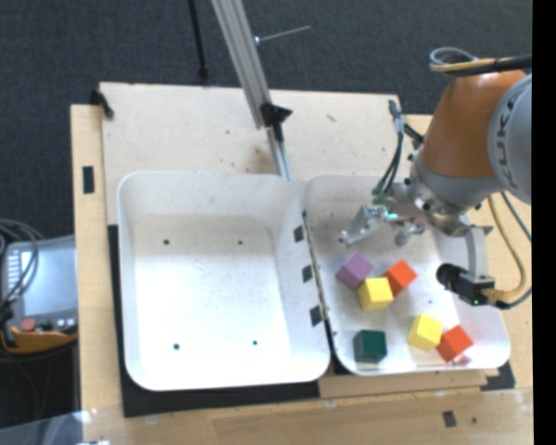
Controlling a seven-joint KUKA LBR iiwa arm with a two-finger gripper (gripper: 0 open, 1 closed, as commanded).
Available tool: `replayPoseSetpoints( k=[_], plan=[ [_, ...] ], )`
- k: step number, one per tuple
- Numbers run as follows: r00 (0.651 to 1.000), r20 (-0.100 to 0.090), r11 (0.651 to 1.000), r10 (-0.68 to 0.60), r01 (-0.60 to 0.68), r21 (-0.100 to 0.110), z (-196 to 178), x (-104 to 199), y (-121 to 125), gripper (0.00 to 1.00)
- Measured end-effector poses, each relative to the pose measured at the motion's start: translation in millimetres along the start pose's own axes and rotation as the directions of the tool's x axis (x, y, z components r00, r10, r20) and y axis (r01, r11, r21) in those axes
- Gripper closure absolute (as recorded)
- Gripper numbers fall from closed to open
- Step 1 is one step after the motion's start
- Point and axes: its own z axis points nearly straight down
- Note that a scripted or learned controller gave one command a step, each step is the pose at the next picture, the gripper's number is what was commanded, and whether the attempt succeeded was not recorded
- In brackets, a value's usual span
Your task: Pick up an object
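Blocks lie in the right bin (500,346): a purple block (354,270) touching a yellow block (375,292), an orange block (401,275) just beside them, and a green block (370,345), a second yellow block (426,331) and a second orange block (455,342) nearer the bin's front wall. The arm (468,137) reaches in over the bin's far half, wrist bent down. The gripper (382,225) hangs above the purple block, its fingers spread apart with nothing between them. White letters on the arm are cut off, unreadable.

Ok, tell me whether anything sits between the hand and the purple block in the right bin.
Nothing visible does. The hand hovers above the right white bin, and only bare bin floor separates it from the purple cube-shaped block. The yellow cube and orange cube crowd its far side.
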Motion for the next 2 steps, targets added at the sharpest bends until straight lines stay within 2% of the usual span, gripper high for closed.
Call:
replayPoseSetpoints(
  k=[1,2],
  plan=[
    [1.0,0.001,1.0,0.003,-0.003,-0.005,-2.3,-0.4,0.9,0.0],
    [1.0,0.002,1.0,0.005,-0.005,0.0,40.4,0.3,-2.7,0.0]
  ],
)
